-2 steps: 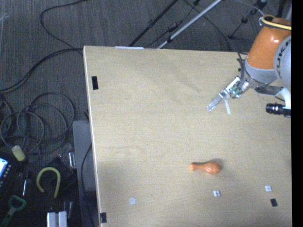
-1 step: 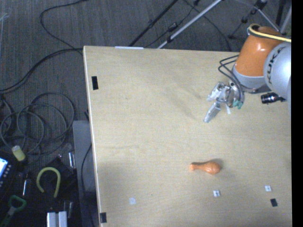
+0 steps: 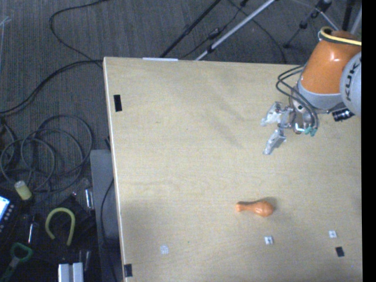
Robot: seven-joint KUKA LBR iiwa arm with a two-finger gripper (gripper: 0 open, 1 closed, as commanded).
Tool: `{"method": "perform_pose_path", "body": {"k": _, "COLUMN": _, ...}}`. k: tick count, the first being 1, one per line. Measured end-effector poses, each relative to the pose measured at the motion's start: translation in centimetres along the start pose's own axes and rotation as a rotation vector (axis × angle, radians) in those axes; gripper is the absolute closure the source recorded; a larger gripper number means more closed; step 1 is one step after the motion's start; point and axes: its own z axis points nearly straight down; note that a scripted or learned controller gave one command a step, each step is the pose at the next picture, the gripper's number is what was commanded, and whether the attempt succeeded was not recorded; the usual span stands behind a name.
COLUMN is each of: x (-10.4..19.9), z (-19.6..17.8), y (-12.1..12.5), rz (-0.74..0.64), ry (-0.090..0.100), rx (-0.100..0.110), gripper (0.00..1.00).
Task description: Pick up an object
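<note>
A small orange pear-shaped object [image 3: 256,208] lies on its side on the tan bench top [image 3: 188,157], towards the front right, narrow end pointing left. My gripper [image 3: 267,136] hangs over the bench's right-middle, well behind the orange object and apart from it. Its two silver fingers [image 3: 274,142] are spread, so it is open, and nothing sits between them. The orange band of the arm [image 3: 329,66] rises behind it at the right edge.
Small markers dot the bench near the front right [image 3: 268,239] and a black tab [image 3: 117,103] sits at the left edge. Left of the bench, the floor holds coiled cables [image 3: 47,151] and tools. Tripod legs [image 3: 252,13] stand behind the bench.
</note>
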Motion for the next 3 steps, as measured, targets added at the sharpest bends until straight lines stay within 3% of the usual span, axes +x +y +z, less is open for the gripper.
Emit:
{"method": "perform_pose_path", "body": {"k": 1, "x": -0.2, "z": -6.6, "y": 0.1, "rz": 0.329, "ry": -0.001, "rx": -0.002, "gripper": 0.0}}
{"method": "perform_pose_path", "body": {"k": 2, "x": -0.3, "z": -7.8, "y": 0.1, "rz": 0.684, "ry": 0.0, "rx": 0.001, "gripper": 0.0}}
{"method": "perform_pose_path", "body": {"k": 3, "x": -0.3, "z": -4.9, "y": 1.4, "rz": 0.67, "ry": 0.001, "rx": 0.004, "gripper": 0.0}}
